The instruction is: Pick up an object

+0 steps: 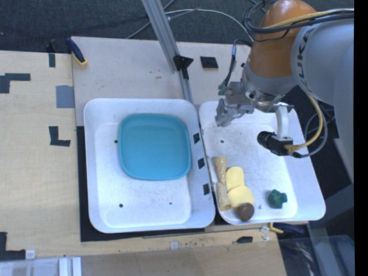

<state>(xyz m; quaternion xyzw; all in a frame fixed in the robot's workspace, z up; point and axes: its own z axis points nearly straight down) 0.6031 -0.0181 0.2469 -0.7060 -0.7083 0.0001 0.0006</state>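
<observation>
Table (132, 68) carries two white bins, the left bin (95, 171) holding a blue plate (154, 146), the right bin (299, 206) holding a yellow block (236, 187), tan stick (221, 177), green lump (276, 198) and brown ball (245, 211) near its front, while the fingers (223, 118) hover at its back-left corner, whether spread or pressed together I cannot tell.

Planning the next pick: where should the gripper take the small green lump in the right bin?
Likely across the middle of the small green lump, from straight above. It lies alone on the floor of the right bin, apart from the yellow pieces, with bare floor around it for the fingers.
</observation>
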